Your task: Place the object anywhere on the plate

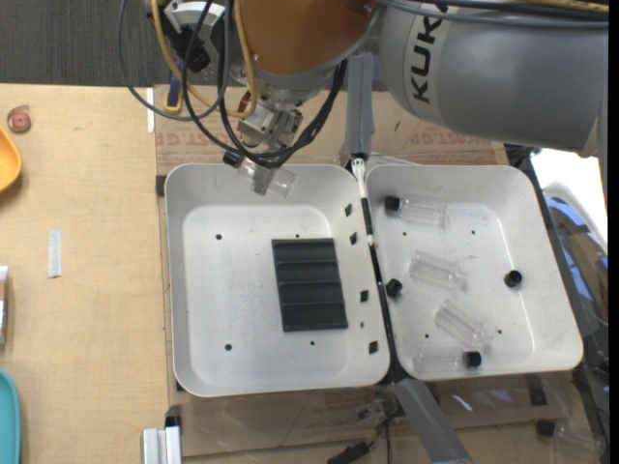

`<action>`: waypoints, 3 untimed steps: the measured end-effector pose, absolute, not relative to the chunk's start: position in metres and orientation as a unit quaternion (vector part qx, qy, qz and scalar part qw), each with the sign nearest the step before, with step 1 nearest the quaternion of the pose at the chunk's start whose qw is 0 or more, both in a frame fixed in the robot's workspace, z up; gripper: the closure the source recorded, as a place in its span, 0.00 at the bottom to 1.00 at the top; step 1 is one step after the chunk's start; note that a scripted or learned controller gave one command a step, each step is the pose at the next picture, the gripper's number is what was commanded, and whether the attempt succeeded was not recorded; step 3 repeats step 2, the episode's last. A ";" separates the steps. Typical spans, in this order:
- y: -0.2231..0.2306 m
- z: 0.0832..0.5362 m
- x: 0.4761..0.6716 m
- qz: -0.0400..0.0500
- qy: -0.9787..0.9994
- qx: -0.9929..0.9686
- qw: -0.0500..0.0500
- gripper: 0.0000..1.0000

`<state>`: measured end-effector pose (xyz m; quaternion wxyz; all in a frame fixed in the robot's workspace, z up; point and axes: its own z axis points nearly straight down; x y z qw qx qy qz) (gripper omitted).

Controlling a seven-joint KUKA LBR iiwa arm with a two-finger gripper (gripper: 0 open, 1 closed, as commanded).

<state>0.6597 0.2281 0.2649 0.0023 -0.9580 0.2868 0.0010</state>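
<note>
A black ribbed rectangular plate lies flat in the middle of the left bin. My gripper hangs over that bin's back edge, behind the plate. A clear vial with a black cap sits tilted between its fingers, cap end to the left. The gripper is shut on this vial, which hangs above the bin's back rim and touches nothing else.
The right bin holds several more clear vials with black caps, such as one near its back left corner. The arm's grey body looms over the back of both bins. An orange dish lies far left.
</note>
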 end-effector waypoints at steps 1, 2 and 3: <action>0.200 0.207 0.619 0.002 0.275 -0.961 0.001 1.00; 0.230 0.220 0.554 0.002 0.256 -0.967 0.001 1.00; 0.230 0.220 0.554 0.002 0.256 -0.967 0.001 1.00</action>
